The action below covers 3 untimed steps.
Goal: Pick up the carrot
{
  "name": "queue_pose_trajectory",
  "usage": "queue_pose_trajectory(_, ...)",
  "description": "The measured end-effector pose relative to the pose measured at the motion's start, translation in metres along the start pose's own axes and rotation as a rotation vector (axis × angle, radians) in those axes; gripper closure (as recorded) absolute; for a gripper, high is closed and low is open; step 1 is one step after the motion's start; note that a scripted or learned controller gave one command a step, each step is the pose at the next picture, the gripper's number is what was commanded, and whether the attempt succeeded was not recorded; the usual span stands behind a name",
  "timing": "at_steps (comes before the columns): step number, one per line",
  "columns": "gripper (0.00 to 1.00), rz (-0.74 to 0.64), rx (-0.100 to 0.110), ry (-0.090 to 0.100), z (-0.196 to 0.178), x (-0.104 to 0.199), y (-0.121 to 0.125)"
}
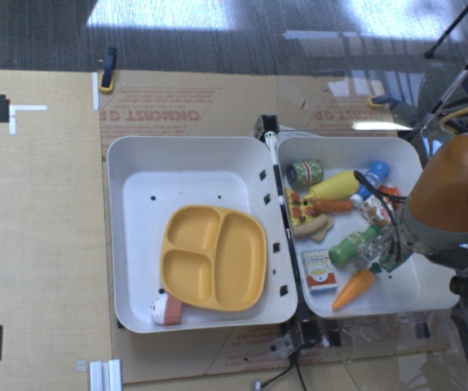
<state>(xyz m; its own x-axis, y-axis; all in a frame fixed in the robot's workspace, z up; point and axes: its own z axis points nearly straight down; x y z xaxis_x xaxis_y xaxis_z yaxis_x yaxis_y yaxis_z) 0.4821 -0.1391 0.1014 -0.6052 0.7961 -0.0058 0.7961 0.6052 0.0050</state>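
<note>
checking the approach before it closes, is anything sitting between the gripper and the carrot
Nothing visible does. The gripper sits right at the carrot's upper end in the right bin. A green bottle lies just left of the gripper, above the carrot, and a small carton lies to the carrot's left.

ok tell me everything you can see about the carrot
The carrot is a smooth orange toy, plastic by its look, tapering to a point. It lies flat on the floor of the right bin, tip toward the near left, thick end under the pincer, beside a small carton.
</note>
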Motion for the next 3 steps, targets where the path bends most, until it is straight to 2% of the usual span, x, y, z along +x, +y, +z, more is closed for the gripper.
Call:
queue_pose_trajectory(1, 1.0, 0.321, 0.006, 0.006, 0.01, 0.031, 0.019)
queue_pose_trajectory(2, 1.0, 0.494, 0.005, 0.001, -0.065, 0.031, 0.021)
queue_pose_trajectory(3, 0.0, 0.493, 0.005, 0.001, -0.065, 0.031, 0.021)
